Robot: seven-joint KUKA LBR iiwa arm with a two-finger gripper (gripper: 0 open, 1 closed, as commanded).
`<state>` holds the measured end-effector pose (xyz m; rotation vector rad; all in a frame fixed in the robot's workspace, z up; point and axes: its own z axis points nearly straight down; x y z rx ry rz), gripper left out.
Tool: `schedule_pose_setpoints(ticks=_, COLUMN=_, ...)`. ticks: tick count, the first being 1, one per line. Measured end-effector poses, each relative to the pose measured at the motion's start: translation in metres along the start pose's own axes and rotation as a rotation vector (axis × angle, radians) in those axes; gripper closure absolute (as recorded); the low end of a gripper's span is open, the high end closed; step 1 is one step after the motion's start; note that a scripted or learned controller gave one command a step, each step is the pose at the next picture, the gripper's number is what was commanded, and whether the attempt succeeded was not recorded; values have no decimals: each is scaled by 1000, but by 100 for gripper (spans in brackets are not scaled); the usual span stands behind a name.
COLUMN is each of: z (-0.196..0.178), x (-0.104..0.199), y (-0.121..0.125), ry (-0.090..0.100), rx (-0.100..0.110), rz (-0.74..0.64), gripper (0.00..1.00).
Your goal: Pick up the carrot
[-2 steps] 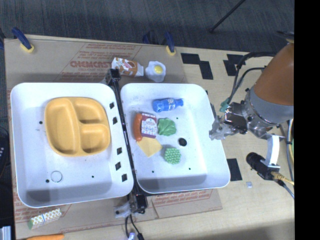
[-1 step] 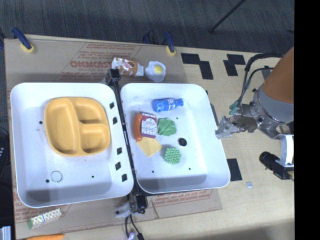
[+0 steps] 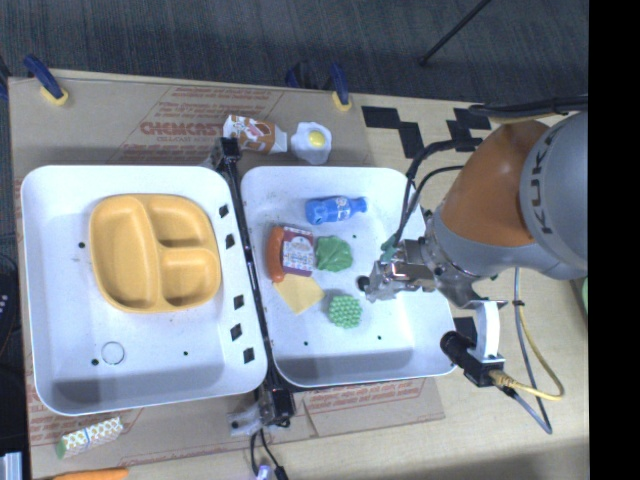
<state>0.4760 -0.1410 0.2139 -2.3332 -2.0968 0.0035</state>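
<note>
An orange, elongated piece that looks like the carrot (image 3: 274, 255) lies in the right bin (image 3: 400, 353) near its left wall, partly covered by a red-labelled packet (image 3: 297, 251). My gripper (image 3: 377, 278) hangs low over the right half of that bin, just right of a green bumpy ball (image 3: 345, 311) and a leafy green piece (image 3: 334, 254). It is about a hand's width to the right of the carrot, and nothing shows between it and the bin floor.
A blue bottle (image 3: 334, 209) and a yellow wedge (image 3: 299, 294) also lie in the right bin. The left bin (image 3: 60, 368) holds a yellow divided tray (image 3: 155, 251). Another orange object (image 3: 92, 474) lies at the bottom left edge, outside the bins.
</note>
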Motion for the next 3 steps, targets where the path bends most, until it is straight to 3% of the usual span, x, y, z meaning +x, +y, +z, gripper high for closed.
schedule_pose_setpoints(ticks=1, z=-88, x=-53, y=6, ry=-1, rx=-4, rz=114, gripper=100)
schedule_pose_setpoints(ticks=2, z=22, x=22, y=4, ry=1, rx=2, rz=335, gripper=100)
schedule_pose_setpoints(ticks=3, z=-73, x=-59, y=10, ry=0, rx=-3, rz=456, gripper=100)
